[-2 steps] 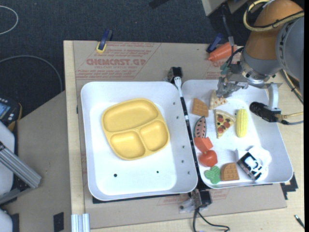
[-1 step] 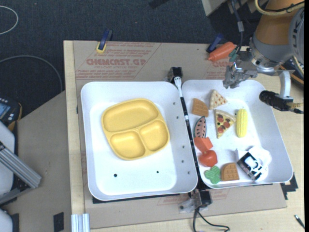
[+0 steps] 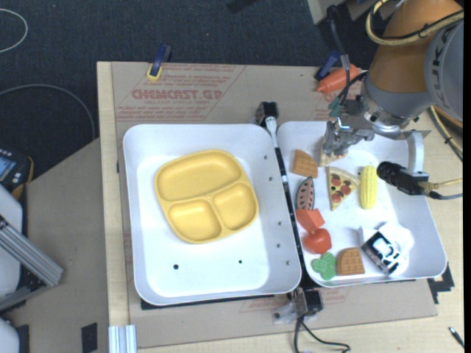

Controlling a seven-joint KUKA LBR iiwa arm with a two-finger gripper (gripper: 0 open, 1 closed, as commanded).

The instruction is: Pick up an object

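My gripper [image 3: 338,146] hangs over the far part of the right bin [image 3: 419,219], pointing down. Its tips are just behind a pizza slice [image 3: 340,186] and to the right of a tan cracker [image 3: 304,163]. A yellow corn cob [image 3: 367,185] lies to the right of the pizza. Closer to the front lie a brown-red steak piece [image 3: 305,193], a red block [image 3: 310,218], a red tomato [image 3: 319,240], a green piece [image 3: 324,265], a waffle [image 3: 351,261] and a black-and-white object [image 3: 383,250]. Nothing visible sits between the fingers.
The left bin [image 3: 147,219] holds a yellow three-compartment plate [image 3: 206,195]. A black divider clip [image 3: 268,113] sits between the bins at the back. A black cylinder [image 3: 401,176] on the arm's mount juts over the right bin. Orange and blue clamps sit at the board's far edge.
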